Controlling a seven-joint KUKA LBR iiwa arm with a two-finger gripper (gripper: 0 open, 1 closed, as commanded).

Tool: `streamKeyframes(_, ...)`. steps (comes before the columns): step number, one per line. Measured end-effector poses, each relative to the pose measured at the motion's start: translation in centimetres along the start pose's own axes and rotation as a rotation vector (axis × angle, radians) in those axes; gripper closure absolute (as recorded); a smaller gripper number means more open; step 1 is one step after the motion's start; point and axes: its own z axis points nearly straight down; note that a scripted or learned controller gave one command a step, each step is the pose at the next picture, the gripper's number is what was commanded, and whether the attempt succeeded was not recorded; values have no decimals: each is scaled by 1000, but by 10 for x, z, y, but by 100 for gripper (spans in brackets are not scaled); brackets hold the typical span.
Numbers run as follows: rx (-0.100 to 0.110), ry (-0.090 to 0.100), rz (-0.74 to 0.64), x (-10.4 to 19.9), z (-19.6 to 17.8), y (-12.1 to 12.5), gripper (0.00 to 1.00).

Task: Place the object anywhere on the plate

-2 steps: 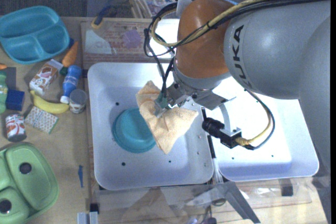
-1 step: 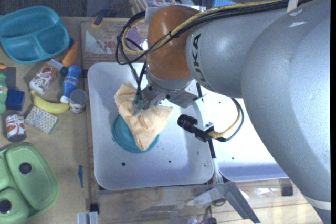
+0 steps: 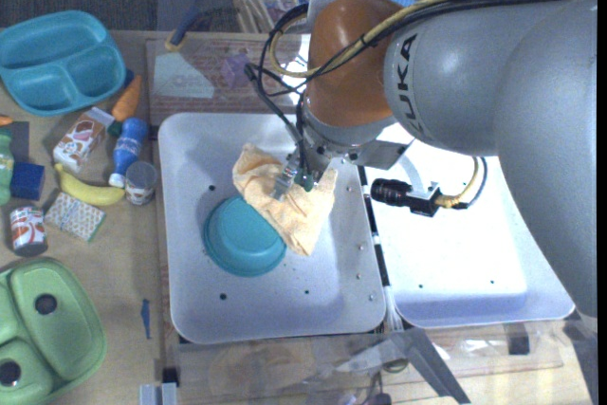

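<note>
A round teal plate (image 3: 244,238) lies in the left white bin (image 3: 190,299), toward its left middle. A crumpled yellow cloth (image 3: 287,207) lies just right of the plate, its lower left edge touching or overlapping the plate's rim. My gripper (image 3: 293,177) hangs under the orange wrist band and points down onto the top of the cloth. Its tips are at the cloth's surface. The arm's bulk hides the bin's back right corner.
The right white bin (image 3: 465,270) sits beside the left one, partly under the arm. Left of the bins lie a banana (image 3: 87,189), a small can (image 3: 140,181), a blue bottle (image 3: 126,148), a teal divided tray (image 3: 62,62) and a green tray (image 3: 43,337).
</note>
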Motion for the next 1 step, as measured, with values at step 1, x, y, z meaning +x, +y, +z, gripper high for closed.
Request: streamKeyframes(1, 0, 0, 0, 0, 0, 0, 0)
